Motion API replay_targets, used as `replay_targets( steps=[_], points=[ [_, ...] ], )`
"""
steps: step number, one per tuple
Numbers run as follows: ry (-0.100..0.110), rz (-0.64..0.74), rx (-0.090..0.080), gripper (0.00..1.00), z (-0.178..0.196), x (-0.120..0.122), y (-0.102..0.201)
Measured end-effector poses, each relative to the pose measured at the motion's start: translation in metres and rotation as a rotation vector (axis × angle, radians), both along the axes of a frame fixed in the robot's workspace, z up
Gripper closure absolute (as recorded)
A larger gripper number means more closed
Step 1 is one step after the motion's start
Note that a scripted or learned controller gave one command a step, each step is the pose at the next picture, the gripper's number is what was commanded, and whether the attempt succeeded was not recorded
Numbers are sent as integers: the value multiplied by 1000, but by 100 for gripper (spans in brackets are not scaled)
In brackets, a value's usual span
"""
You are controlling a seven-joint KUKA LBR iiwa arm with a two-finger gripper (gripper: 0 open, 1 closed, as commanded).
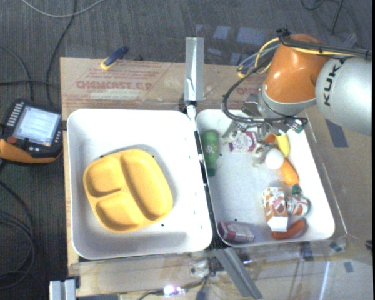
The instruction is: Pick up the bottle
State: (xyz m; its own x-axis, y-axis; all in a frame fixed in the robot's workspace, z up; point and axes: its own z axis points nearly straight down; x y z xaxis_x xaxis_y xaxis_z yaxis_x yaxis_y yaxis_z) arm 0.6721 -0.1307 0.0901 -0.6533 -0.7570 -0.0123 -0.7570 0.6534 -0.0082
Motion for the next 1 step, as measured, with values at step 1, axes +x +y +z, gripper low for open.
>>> replay_targets(
  steps=[1],
  points=[
    [4, -13, -1, 0, 1, -100, 25]
  ],
)
